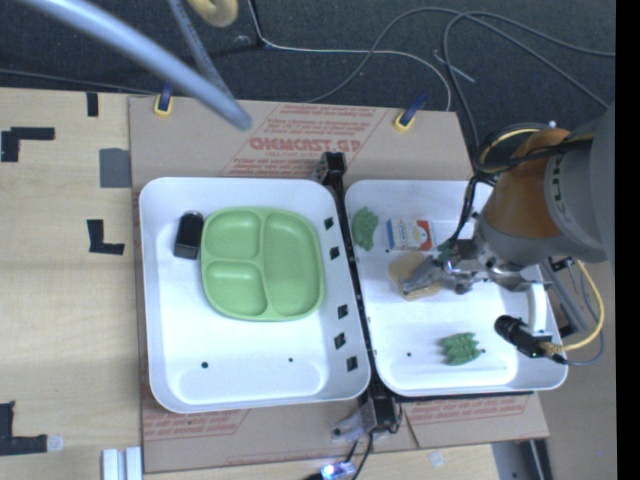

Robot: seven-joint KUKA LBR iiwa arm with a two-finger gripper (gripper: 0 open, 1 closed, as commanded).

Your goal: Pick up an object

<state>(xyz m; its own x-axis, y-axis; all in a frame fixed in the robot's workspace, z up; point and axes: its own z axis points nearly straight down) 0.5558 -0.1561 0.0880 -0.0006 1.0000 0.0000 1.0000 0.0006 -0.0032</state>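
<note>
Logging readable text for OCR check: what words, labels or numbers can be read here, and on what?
"CHEMCAST GP", red print on the brown cardboard sheet under the bins; the smaller red lines around it are too blurred to read.
Small white carton in the right bin: red and blue markings, too small to read.

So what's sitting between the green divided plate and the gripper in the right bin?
In the camera view, between the green plate and the tool lie the bins' adjoining rims with black clips, then a small green leafy piece.
</note>
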